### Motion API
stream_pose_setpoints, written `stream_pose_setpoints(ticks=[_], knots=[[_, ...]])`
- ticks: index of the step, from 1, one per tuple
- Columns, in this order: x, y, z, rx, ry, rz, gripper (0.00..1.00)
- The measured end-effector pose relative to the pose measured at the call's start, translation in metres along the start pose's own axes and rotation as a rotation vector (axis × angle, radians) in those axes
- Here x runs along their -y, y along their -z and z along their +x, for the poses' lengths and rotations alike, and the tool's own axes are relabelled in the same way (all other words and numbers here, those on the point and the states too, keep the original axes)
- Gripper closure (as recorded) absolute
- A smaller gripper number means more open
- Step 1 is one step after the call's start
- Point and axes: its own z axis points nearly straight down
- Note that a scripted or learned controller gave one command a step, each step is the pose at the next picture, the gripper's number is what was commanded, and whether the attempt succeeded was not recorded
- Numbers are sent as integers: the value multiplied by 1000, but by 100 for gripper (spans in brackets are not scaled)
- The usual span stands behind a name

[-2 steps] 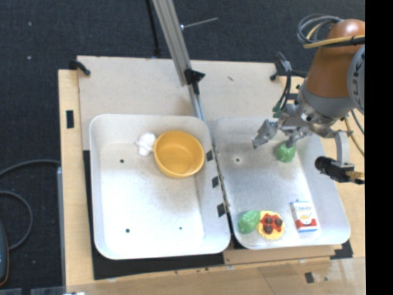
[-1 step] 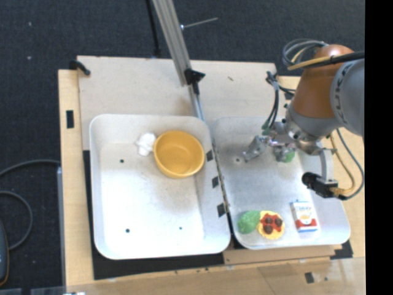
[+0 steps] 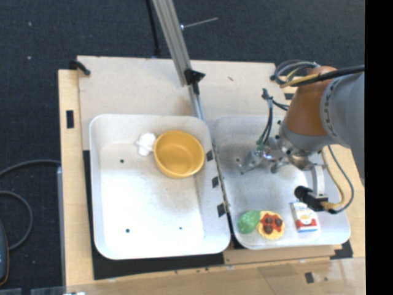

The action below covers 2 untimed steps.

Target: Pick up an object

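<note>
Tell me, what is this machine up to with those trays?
A grey robot arm reaches in over the right bin, its gripper hanging above bare floor with nothing visibly in it. Along that bin's near edge lie a green object, a small red and yellow toy and a small carton. The left bin holds a yellow bowl and a small white object.

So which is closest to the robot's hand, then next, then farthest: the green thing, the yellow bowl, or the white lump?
From the hand:
1. Green thing, at the right bin's front edge.
2. Yellow bowl, in the left bin.
3. White lump, just beyond the bowl's far side.
</note>
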Motion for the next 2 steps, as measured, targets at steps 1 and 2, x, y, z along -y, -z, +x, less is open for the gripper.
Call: stream_pose_setpoints(ticks=[1, 2], knots=[[-2, 15, 0, -2, -5, -9, 100], [1, 67, -11, -1, 0, -8, 100]])
